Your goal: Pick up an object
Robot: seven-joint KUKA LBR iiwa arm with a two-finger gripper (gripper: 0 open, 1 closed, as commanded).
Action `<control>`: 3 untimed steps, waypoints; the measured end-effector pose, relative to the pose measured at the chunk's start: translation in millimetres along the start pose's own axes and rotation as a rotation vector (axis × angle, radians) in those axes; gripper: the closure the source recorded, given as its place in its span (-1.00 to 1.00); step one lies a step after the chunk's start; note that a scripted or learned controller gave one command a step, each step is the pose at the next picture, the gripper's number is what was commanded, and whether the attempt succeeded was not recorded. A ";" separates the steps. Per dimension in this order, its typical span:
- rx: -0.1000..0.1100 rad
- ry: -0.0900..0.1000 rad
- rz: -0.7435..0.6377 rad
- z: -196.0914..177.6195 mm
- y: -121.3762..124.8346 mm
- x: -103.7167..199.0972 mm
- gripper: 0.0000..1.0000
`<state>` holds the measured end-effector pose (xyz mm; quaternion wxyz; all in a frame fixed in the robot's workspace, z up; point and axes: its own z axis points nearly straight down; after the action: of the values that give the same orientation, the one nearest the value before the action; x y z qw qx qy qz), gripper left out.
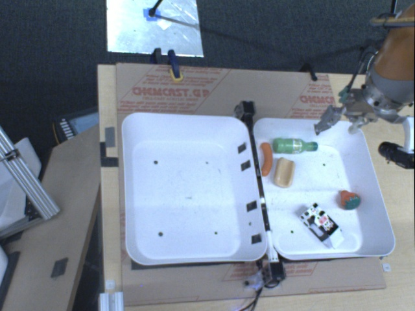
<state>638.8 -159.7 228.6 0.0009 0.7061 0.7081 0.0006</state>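
The right bin (373, 167) holds several objects. A green bottle (295, 146) lies on its side near the back. An orange sausage-shaped piece (266, 159) rests along the left wall, and a tan block (284, 172) lies beside it. A red and teal object (349, 199) sits toward the right. Near the front lies a black and white box (320, 222). My gripper (338, 126) hangs over the bin's back edge, up and right of the bottle. It is open, its fingers spread with nothing between them.
The left bin (133, 193) lies beside the right one, joined by a black-clipped divider (253, 173). Both sit on a cardboard sheet (194, 89). A shiny metal plate (154, 17) lies behind the bench.
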 end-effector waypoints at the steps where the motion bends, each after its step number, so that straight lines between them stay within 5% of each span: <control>1: -0.014 -0.007 0.005 -126.5 -38.9 -43.2 -1.00; 2: -0.006 -0.003 -0.003 -129.2 -37.6 -39.8 1.00; 3: -0.013 0.000 -0.010 -224.6 -14.1 31.7 1.00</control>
<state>624.2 -128.0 453.2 0.0054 0.7025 0.7117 0.0049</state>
